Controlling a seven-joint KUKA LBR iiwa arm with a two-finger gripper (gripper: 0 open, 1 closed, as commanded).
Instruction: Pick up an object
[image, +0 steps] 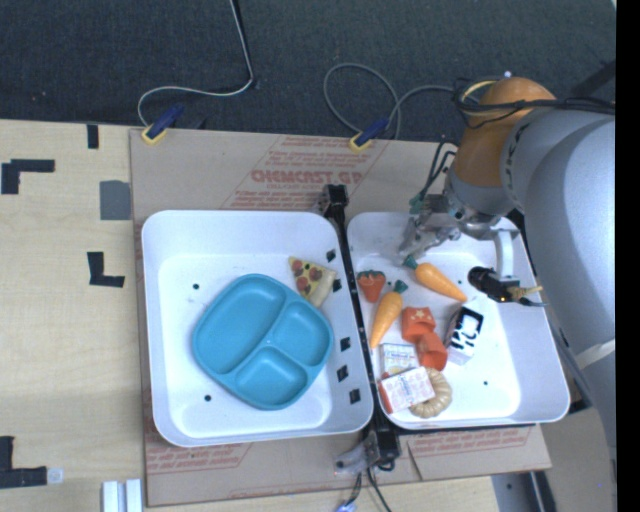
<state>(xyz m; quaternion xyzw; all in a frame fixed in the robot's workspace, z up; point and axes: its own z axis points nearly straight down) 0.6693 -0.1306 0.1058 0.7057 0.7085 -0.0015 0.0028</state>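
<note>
Reaching in from the right, the gripper (418, 240) hangs low over the far part of the right bin (535, 385), just beside a toy carrot (440, 280); whether it is apart or together, I cannot tell. The left bin (165, 300) holds a blue divided plate (262, 341).

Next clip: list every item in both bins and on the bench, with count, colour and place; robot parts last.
Divided plate: 1, blue, left bin.
Pizza slice: 1, yellow with red spots, left bin by the plate's upper right.
Carrots: 2, orange; one upper right bin, one near its left wall.
Strawberry: 1, red, right bin.
Red block: 1, right bin middle.
Black-white item: 1, right bin.
Packets: white-red, right bin front.
Cables: 2, grey, behind bins.
Arm: grey, orange band.
Pincer: over right bin's back.
</note>
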